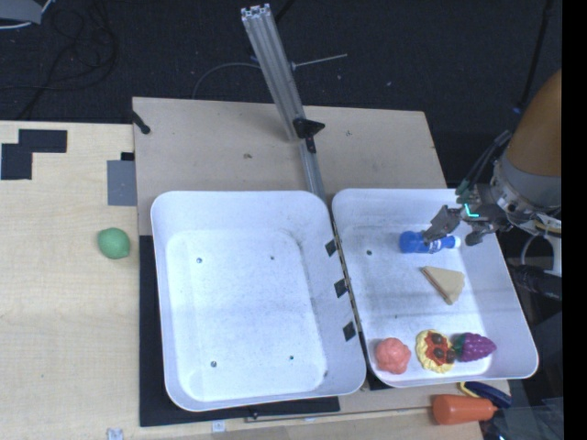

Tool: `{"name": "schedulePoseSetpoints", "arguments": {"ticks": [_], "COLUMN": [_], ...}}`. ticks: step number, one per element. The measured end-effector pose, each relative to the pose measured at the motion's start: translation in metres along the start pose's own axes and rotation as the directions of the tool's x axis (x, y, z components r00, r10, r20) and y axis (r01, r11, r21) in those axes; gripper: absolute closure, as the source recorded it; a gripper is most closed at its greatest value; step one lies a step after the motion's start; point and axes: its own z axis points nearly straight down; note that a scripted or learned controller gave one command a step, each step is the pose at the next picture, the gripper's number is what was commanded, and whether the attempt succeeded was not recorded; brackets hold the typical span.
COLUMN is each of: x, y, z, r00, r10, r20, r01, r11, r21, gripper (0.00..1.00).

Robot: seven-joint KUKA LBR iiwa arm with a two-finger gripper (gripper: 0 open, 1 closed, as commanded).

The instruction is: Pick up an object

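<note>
Orange carrot-shaped toy point(461, 409) lies on the bench at the bottom edge, just outside the front rim of the right-hand shallow white bin point(514, 314), with a small blue and yellow thing point(486, 391) beside it, too small to identify.

Inside that bin, along its front wall: a pink-red lumpy round toy point(393, 355), a yellow round toy with red and dark patches point(435, 350), and a purple grape-bunch toy point(474, 346). The last two touch; the pink one sits just beside them.

Mid-bin: a tan wedge-shaped piece like a cheese slice point(445, 283), lying flat.

Just above the wedge: a small blue object, rounded at its left end point(417, 242). The dark two-finger gripper point(448, 238), on the grey arm with the orange band point(534, 149), comes in from the right and sits at the blue object's right end. Fingers appear in contact with it; whether they are apart or clamped on it cannot be told.

Left-hand shallow white bin point(183, 211) sits beside it, rims meeting at the middle.

Green ball point(115, 243) rests on the pale wooden bench surface, well left of both bins.
</note>
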Motion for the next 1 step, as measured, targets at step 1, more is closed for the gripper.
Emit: {"name": "schedulePoseSetpoints", "arguments": {"ticks": [1], "x": [0.0], "y": [0.0], "z": [0.0], "r00": [1.0], "r10": [0.0], "r20": [0.0], "r01": [0.0], "r11": [1.0], "r21": [0.0], "gripper": [0.0]}}
